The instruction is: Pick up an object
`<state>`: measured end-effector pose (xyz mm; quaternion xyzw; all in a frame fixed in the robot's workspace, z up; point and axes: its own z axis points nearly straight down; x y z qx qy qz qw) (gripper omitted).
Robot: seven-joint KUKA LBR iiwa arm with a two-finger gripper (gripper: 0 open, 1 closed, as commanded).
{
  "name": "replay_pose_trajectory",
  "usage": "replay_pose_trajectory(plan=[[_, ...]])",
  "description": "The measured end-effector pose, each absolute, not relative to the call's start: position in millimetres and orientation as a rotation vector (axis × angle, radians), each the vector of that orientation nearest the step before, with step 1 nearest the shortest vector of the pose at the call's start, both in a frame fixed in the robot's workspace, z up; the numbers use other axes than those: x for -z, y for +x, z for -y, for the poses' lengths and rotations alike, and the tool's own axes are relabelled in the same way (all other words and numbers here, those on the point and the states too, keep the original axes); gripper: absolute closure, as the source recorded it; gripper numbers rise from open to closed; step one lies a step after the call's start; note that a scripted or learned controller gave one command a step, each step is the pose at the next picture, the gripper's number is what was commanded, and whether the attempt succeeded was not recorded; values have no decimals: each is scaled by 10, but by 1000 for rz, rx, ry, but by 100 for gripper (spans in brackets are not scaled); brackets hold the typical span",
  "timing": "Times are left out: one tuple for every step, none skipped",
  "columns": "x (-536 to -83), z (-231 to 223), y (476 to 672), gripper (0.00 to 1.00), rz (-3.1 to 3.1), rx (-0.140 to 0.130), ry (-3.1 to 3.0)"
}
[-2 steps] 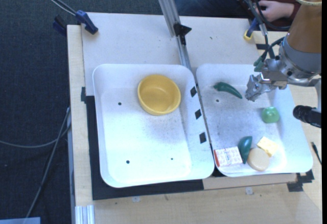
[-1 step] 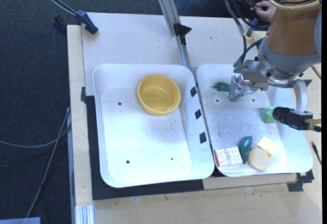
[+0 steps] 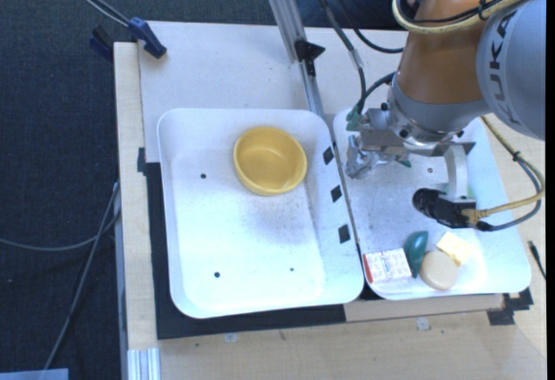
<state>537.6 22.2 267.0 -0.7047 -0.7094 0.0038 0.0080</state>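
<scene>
The pincer [image 3: 360, 163] is hovering in the right bin [image 3: 381, 213], grip unreadable; nothing is lifted, objects lying toward five o'clock.

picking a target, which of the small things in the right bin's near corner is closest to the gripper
The teal egg-shaped piece. It lies at the top of the cluster, closer to the gripper than the red-and-white box, the pale yellow block or the tan round piece.

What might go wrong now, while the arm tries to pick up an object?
1. The gripper hangs near the right white bin's left wall, far from the clustered teal piece, red-white box and cream blocks; it may grasp nothing.
2. Black cable may snag.
</scene>
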Motion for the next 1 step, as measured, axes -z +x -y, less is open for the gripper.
replay_pose_trajectory(plan=[[-2571,-661,5329,100,2217,-14,-2206]])
